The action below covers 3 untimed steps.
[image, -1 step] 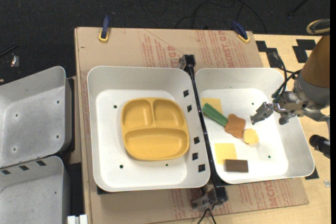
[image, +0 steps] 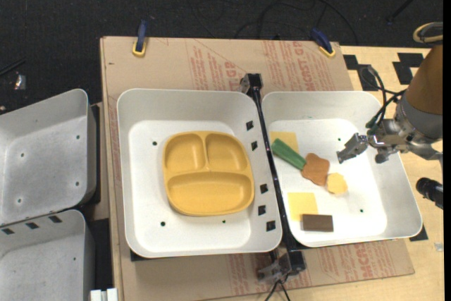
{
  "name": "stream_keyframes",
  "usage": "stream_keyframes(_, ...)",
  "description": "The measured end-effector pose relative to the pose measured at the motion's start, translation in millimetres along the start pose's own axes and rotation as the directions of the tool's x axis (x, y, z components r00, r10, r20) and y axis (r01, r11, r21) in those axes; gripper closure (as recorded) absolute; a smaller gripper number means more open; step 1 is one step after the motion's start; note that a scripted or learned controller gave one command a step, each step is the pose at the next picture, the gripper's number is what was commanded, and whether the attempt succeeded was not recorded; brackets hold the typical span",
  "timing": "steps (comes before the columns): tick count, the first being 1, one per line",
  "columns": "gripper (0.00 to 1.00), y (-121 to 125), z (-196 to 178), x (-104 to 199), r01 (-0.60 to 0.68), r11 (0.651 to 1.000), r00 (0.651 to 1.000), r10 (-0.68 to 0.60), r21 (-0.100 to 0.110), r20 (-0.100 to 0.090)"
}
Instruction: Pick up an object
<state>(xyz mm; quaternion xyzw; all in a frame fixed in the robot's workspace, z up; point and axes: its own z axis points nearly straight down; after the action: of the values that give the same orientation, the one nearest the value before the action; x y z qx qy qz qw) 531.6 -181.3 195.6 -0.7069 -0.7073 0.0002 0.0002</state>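
The right bin (image: 366, 109) holds several small objects: a green stick (image: 287, 153), a pale yellow square (image: 284, 139) under it, a brown toast-shaped piece (image: 316, 168), a round yellow piece (image: 337, 184), a yellow square (image: 303, 204) and a dark brown block (image: 317, 223). My gripper (image: 350, 149) hangs over the right part of this bin, up and to the right of the round yellow piece, with nothing visible between its fingers. The arm comes in from the right edge.
The left bin (image: 134, 151) holds a yellow divided tray (image: 208, 173). A black divider (image: 264, 158) runs between the bins. Both sit on a cardboard sheet (image: 211, 60) held by blue-yellow clamps (image: 140, 39). Grey metal panels (image: 42, 151) lie at the far left.
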Motion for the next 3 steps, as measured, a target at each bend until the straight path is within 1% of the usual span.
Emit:
stream_keyframes(1,0.00,-1,60,-7,-0.002,1.000,1.000,0.002,0.004,-0.001)
stream_keyframes(2,0.00,0,104,-7,-0.003,1.000,1.000,0.003,-0.001,0.000)
stream_keyframes(3,1.00,0,93,-8,-0.002,1.000,1.000,0.002,-0.003,0.001)
